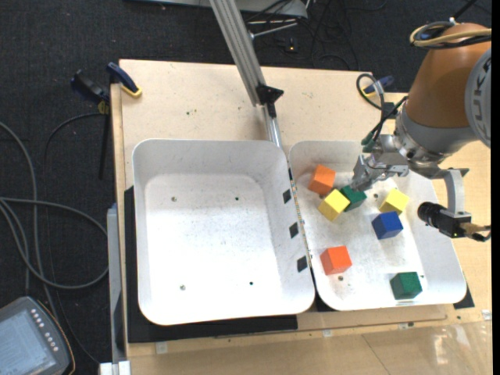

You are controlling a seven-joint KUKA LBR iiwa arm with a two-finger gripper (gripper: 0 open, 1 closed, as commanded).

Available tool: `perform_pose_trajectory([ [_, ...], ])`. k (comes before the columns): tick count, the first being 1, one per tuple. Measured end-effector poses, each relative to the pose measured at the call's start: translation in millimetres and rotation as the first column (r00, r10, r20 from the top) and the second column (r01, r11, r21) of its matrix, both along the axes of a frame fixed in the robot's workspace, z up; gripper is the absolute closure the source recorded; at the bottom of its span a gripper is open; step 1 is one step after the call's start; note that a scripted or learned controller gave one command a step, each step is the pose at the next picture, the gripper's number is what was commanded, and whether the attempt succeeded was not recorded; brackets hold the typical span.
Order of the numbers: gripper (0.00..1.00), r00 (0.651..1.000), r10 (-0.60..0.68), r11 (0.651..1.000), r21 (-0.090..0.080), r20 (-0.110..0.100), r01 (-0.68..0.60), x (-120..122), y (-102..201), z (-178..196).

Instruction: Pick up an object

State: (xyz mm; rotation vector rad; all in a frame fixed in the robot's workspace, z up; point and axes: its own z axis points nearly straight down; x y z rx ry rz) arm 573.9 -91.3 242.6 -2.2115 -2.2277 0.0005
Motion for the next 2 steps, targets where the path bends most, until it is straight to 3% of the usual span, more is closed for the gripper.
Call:
perform_pose_trajectory([
  [2, 1.0, 1.0, 0.002, 1.0, 0.001, 0.001, -0.002, -32.7, 107.5, 11.4],
])
